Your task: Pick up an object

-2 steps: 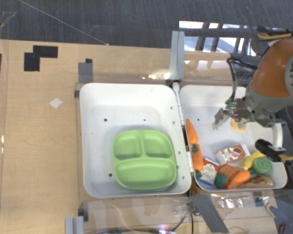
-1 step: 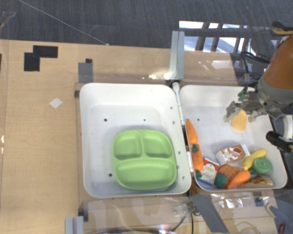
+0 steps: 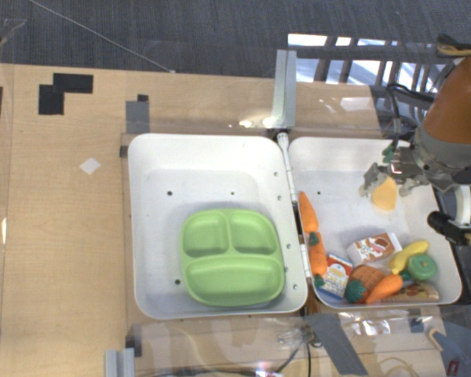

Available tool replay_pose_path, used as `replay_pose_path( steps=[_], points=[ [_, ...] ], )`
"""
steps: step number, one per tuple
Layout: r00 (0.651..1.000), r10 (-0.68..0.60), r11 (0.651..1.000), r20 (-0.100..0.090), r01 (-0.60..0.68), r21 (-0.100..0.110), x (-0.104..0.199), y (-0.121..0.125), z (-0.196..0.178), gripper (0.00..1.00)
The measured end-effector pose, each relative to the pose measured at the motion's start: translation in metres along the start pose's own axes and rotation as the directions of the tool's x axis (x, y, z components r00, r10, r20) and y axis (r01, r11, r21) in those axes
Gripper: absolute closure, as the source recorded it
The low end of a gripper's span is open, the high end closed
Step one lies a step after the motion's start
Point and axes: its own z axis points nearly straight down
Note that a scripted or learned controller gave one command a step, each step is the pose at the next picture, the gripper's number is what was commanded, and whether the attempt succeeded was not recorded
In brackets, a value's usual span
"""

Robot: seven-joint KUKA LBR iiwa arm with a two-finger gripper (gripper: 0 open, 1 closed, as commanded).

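My gripper (image 3: 390, 182) hangs over the back part of the right bin (image 3: 337, 163), reaching in from the right. A pale yellow wedge (image 3: 385, 197) sits right at the gripper's tip, slightly below it. I cannot tell whether the wedge is gripped or lying on the bin floor. Toy food is heaped in the bin's front: an orange carrot (image 3: 307, 214) along the left wall, a yellow banana (image 3: 409, 254), a white and red box (image 3: 374, 248), and another carrot (image 3: 385, 287).
The left bin (image 3: 165, 171) holds a green divided plate (image 3: 231, 256). A metal post (image 3: 284, 85) stands behind the wall between the bins. A green round toy (image 3: 422, 268) lies near the right bin's front right corner.
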Motion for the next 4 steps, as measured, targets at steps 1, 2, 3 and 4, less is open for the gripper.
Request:
replay_pose_path(
  steps=[1, 2, 3, 4],
  points=[
    [1.000, 0.009, 1.000, -0.001, -0.009, 0.002, -0.007, -0.050, 0.042, 0.00],
    [0.990, -0.139, 0.990, 0.001, 0.139, -0.016, -0.025, -0.066, 0.065, 0.00],
    [0.993, -0.119, 0.993, 0.009, 0.119, -0.024, 0.005, -0.091, 0.064, 0.00],
    [0.990, -0.138, 0.990, 0.006, 0.138, -0.025, -0.003, -0.099, 0.064, 0.00]
  ],
)
